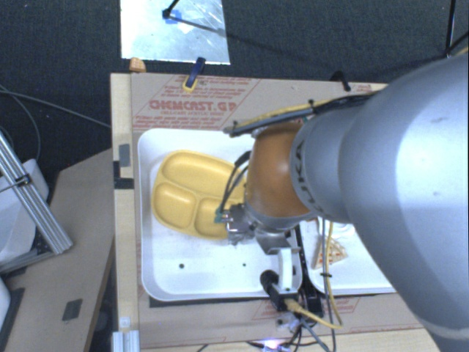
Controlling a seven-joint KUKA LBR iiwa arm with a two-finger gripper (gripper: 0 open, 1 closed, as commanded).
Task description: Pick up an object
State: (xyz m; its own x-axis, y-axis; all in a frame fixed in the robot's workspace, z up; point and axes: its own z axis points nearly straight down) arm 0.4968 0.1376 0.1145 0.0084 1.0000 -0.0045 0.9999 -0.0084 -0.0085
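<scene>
A yellow divided tray (188, 193) lies in the left white bin (157, 270), toward its upper left. The grey arm with its orange band (275, 174) reaches in from the right and hangs over the bin's middle. The gripper (233, 226) sits at the tray's lower right edge, mostly hidden under the wrist. I cannot tell if it touches the tray.
The right bin (359, 270) holds a small tan patterned object (331, 249) next to the arm. Cables hang by the bins' front edge (293, 299). Cardboard (198, 101) lies behind the bins, with a shiny sheet (176, 20) beyond it. The left bin's lower floor is bare white.
</scene>
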